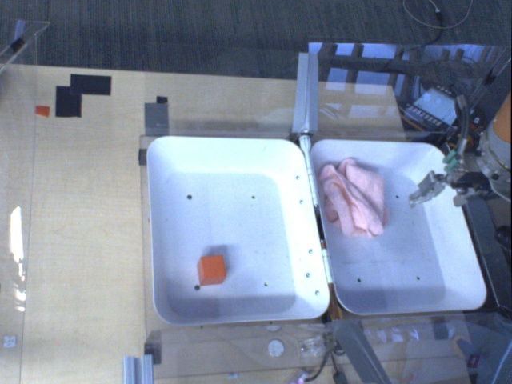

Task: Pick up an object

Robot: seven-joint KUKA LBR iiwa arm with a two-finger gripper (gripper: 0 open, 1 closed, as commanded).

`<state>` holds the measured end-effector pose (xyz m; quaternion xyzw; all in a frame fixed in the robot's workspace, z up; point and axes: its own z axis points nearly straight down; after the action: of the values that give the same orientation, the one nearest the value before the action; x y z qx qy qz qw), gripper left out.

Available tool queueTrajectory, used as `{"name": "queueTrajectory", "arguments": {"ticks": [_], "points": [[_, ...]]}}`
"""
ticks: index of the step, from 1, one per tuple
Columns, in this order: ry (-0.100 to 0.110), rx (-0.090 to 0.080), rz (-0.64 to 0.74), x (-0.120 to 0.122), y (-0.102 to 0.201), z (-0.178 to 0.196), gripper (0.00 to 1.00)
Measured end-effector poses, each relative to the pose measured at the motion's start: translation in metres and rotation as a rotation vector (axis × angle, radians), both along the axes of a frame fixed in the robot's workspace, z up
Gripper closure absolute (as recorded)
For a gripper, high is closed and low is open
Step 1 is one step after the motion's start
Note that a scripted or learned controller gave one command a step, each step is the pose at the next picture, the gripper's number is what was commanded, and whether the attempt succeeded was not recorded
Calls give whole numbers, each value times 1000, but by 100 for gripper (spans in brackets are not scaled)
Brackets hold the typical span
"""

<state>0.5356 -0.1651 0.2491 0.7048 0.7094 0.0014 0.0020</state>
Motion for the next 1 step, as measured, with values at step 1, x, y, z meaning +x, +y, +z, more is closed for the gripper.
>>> {"name": "queueTrajectory", "arguments": {"ticks": [1], "points": [[-10,-1,-27,54,16,-152,0]]}}
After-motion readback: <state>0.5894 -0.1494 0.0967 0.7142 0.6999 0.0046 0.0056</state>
